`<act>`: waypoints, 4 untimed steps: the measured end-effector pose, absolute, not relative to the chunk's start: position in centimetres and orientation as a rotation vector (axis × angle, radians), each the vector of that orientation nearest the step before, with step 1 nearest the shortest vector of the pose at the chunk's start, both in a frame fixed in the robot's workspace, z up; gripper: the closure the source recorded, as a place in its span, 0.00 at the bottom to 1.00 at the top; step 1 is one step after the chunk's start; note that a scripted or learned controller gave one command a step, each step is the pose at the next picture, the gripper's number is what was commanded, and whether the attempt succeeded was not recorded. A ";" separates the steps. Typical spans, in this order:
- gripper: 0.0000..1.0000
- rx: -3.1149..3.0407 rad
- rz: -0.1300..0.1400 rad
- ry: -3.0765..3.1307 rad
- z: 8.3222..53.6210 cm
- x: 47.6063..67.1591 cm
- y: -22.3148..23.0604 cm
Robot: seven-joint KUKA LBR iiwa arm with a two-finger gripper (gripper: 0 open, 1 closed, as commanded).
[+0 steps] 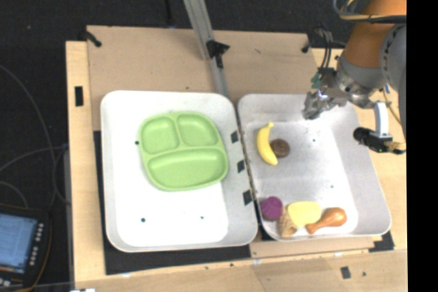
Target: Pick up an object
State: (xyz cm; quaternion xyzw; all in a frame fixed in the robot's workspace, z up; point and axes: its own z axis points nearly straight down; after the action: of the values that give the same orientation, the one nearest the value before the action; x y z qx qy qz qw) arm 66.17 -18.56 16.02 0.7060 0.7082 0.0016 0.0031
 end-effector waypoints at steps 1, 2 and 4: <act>1.00 2.211 0.005 2.222 20.7 66.3 -18.8; 1.00 2.213 0.004 2.227 22.5 65.7 -13.8; 1.00 2.213 0.004 2.230 23.7 63.4 -3.2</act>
State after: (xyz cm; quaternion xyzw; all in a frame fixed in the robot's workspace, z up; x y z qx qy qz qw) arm 63.38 -3.19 23.71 0.7044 0.7098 0.0012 -0.0001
